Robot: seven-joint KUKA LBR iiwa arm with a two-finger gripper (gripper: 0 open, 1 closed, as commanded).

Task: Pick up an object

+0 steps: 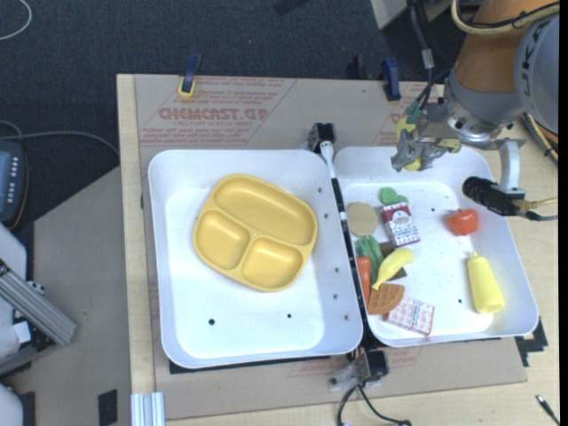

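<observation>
Two shallow white bins, left (177, 313) and right (437, 264), touching along their inner walls and resting on a brown cardboard sheet (142, 122) printed in red. At the sheet's far edge, a yellow clamp (187, 85) toward the left and a blue clamp (390, 76) toward the right, with a black clip (321, 136) at the far end of the seam between the bins and another clip (368, 363) at its near end. Beyond the bench, dark carpet (106, 25), a thin white cable loop (29, 11) at upper left, a dark device (9, 185) at the left edge and a grey metal rail (35, 307) lying aslant below it.
</observation>
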